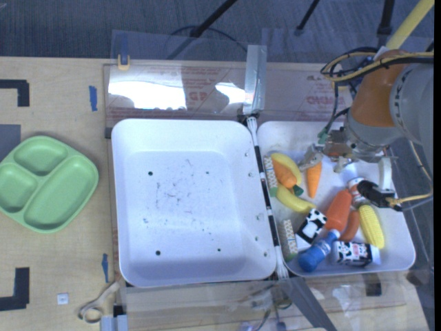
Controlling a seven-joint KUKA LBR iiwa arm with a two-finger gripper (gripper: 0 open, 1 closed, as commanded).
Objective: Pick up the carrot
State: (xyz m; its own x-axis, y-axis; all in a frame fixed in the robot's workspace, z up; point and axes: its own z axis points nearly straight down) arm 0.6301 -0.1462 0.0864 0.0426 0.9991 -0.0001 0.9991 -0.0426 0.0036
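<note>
A: What can be said about the gripper [335, 152]?

B: It is seen low over the back of the right bin [403, 257], under the grey arm [406, 105] with the orange band. How it is set, whether let go or clenched, cannot be told, because that part is small and blurred. Nothing can be seen held in it.

A: Where is the carrot [313, 178]?

B: It is found just beside the gripper, a little to the left and toward the front, with its point aimed to the front. Whether it is touched cannot be told.

A: What else is kept in that bin?

B: A yellow pepper [285, 169] and a banana [294, 200] are seen farther left of the gripper. An orange bottle [339, 212], a corn cob [371, 225] and a blue bottle [315, 255] are laid in front of it.

A: And the other bin?

B: The left bin [124, 185] is set well to the gripper's left. A green plate [45, 183] is placed still farther left, on the bench.
</note>
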